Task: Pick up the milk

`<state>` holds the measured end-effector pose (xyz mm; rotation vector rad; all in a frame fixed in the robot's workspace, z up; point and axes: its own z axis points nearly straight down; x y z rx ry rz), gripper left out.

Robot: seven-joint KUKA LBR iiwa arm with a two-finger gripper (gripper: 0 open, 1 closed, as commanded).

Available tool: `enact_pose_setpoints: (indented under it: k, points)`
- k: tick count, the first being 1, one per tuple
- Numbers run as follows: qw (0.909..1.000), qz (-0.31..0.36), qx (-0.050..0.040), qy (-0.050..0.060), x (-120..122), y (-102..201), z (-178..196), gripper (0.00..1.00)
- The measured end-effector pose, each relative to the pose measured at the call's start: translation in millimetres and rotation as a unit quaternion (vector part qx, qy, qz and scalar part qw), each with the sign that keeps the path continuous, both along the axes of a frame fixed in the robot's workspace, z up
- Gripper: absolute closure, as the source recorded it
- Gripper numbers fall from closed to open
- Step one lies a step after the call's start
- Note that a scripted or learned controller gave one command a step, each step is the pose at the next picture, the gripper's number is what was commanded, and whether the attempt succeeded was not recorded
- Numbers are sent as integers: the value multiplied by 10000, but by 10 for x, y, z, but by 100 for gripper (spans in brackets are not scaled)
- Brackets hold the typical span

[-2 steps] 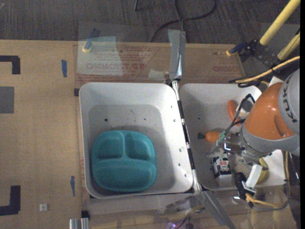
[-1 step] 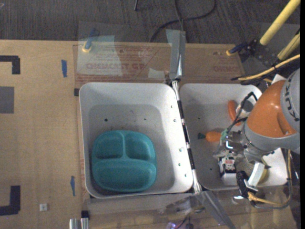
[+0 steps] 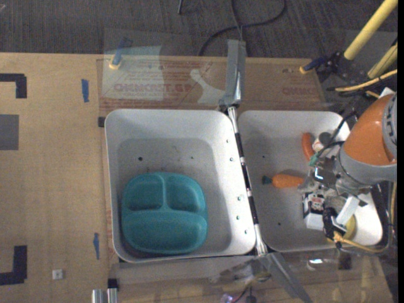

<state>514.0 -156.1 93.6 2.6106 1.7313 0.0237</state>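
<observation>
Reaching arm: the grey arm [image 3: 371, 149] with its orange band comes in from the right, over the right half of the right bin [image 3: 274, 219].
Hand: the hand [image 3: 323, 191] sits low over the right bin's floor, directly above the milk; I cannot tell whether it is apart, together or clamped on anything.
Milk: the milk [image 3: 312, 208], a small white carton with dark print, lies in the right bin toward its near right part, partly hidden under the hand.
Milk axis: the part that shows runs longer from near to far, roughly along the line of the wall between the bins; which end is its top cannot be told.
Carrot: an orange carrot [image 3: 287, 181] lies just left of the hand, long axis left to right, dark tip pointing left.
Orange-red piece: a short orange-red piece [image 3: 307, 145] lies beyond the hand, near the far wall.
Left bin: the left bin [image 3: 120, 131] holds a teal divided plate [image 3: 164, 210] in its near part.
Table: the tan table [image 3: 50, 169] carries both bins, with blue tape bits and black marks on its left.
</observation>
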Motion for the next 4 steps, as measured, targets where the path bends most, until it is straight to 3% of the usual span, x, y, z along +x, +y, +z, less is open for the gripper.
enact_pose_setpoints:
  k: [1,2,3,4]
  points:
    - [9990,426,-10,94,700,1151,1287,100]
    - [9954,-948,-3,99,1113,810,906,100]
    - [9902,-1390,3,95,1507,960,910,100]
    - [9908,-1350,1,102,1515,1008,1012,100]
